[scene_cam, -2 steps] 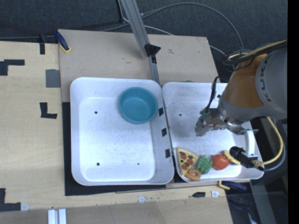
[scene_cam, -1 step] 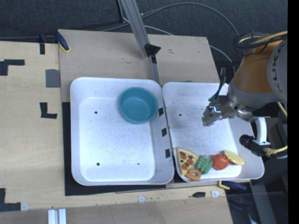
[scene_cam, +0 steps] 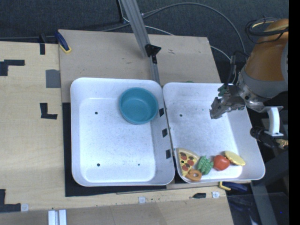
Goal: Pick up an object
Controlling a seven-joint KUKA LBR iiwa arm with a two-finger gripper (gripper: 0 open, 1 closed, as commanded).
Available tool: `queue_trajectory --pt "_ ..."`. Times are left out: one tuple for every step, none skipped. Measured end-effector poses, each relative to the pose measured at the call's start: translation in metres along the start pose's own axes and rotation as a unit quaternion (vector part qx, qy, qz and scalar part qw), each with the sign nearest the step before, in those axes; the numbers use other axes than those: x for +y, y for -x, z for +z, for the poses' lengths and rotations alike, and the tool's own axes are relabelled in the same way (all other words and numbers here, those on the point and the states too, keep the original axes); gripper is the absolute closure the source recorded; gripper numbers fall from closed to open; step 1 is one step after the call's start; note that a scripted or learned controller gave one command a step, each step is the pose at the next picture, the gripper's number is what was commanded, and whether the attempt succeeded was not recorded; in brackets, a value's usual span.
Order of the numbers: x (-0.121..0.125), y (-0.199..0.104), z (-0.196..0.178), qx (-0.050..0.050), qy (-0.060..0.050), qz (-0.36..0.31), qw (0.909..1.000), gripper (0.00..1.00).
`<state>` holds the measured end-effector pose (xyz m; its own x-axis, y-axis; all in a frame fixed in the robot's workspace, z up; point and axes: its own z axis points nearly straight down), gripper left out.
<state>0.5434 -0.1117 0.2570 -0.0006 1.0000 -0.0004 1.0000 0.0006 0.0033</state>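
Observation:
My gripper (scene_cam: 216, 111) hangs over the upper right part of the right bin (scene_cam: 197, 125), pointing down and left, with nothing visible between its fingers. Along that bin's front edge lie a pizza slice toy (scene_cam: 187, 160), a green leafy piece (scene_cam: 204, 164), a red tomato (scene_cam: 221, 162) and a yellow piece (scene_cam: 234, 158). They sit well below the gripper in the view. A blue bowl (scene_cam: 138, 105) stands in the upper right part of the left bin (scene_cam: 93, 139).
A grey metal pole (scene_cam: 138, 25) slants down from the top to the gap between the bins. Cables run across the dark floor behind the bench. A blue and yellow clip (scene_cam: 63, 43) lies at the board's far left corner.

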Motion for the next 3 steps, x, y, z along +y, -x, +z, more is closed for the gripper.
queue_trajectory --pt "-0.002 -0.059 0.010 0.001 -0.002 -0.002 1.0000 1.00" --pt "0.009 -0.119 0.021 0.001 -0.002 -0.002 1.0000 1.00" --pt "0.017 -0.167 0.016 0.001 -0.002 -0.002 1.0000 1.00"
